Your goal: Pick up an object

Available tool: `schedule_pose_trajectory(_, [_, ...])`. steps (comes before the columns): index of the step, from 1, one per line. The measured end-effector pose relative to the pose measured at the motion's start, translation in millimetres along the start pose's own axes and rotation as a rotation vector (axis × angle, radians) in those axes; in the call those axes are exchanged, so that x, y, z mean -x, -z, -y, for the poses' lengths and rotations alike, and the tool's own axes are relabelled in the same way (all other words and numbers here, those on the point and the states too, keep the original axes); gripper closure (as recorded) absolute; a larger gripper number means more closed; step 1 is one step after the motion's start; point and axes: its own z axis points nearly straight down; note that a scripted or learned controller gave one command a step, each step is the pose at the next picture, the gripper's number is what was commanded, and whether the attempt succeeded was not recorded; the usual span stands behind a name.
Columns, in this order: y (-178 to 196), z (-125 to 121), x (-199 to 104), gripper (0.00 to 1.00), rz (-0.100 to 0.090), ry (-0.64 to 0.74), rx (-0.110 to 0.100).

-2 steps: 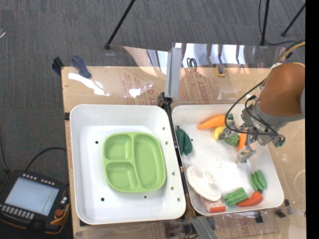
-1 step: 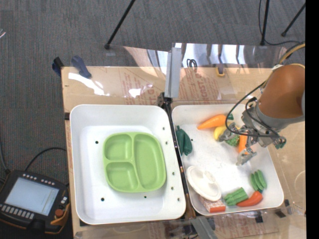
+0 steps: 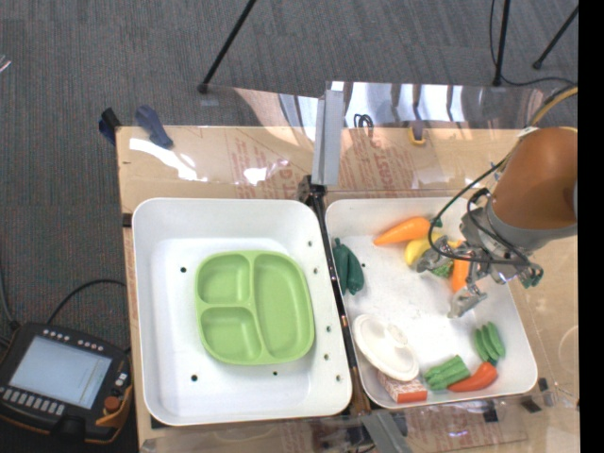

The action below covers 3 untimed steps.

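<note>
My gripper (image 3: 461, 285) hangs low over the right part of the right bin (image 3: 377, 217), under the orange-banded wrist. A small orange piece (image 3: 460, 274) shows right at the gripper, partly hidden by it. Just to its left lie a yellow toy (image 3: 417, 251) and an orange carrot (image 3: 404, 230). A green pea pod (image 3: 489, 341) lies below the gripper. Near the front rim are a green vegetable (image 3: 446, 373) and a red pepper (image 3: 477, 377).
A white lid-like object (image 3: 387, 345) and a red and white block (image 3: 406, 393) sit at the right bin's front left. A dark green toy (image 3: 349, 267) lies by its left wall. The left bin (image 3: 160, 253) holds a green divided plate (image 3: 255, 307).
</note>
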Motion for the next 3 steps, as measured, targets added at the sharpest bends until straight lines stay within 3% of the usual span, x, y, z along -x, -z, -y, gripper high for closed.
schedule_pose_trajectory(1, [0,-25,15,0.00,-0.001,-0.095,0.000])
schedule_pose_trajectory(2, [0,-76,77,0.00,0.002,-0.074,-0.001])
schedule_pose_trajectory(3, [11,-75,79,1.00,0.007,-0.076,-0.001])
